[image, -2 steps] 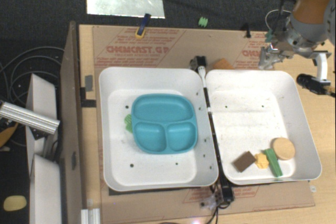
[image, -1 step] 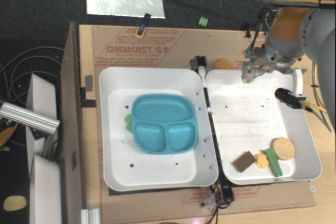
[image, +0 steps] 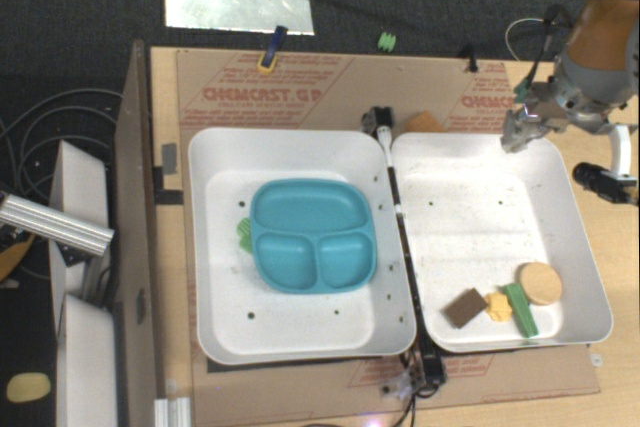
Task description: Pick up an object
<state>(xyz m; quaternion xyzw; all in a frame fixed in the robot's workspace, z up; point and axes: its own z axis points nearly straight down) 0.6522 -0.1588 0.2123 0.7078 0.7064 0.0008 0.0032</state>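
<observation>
In the right bin (image: 470,215) several small objects lie near the front right corner: a tan round disc (image: 541,282), a green stick (image: 521,309), a yellow piece (image: 498,306) and a brown block (image: 465,307). My gripper (image: 519,131) hangs at the bin's far right corner, well away from these objects, at the end of the grey and orange arm (image: 598,35). Nothing shows between its tips.
The left bin (image: 225,215) holds a blue divided plate (image: 312,235) with a green piece (image: 244,234) peeking out at its left edge. Cardboard lies under both bins. A black clamp (image: 380,122) sits between the bins at the back. Cables lie at the far left.
</observation>
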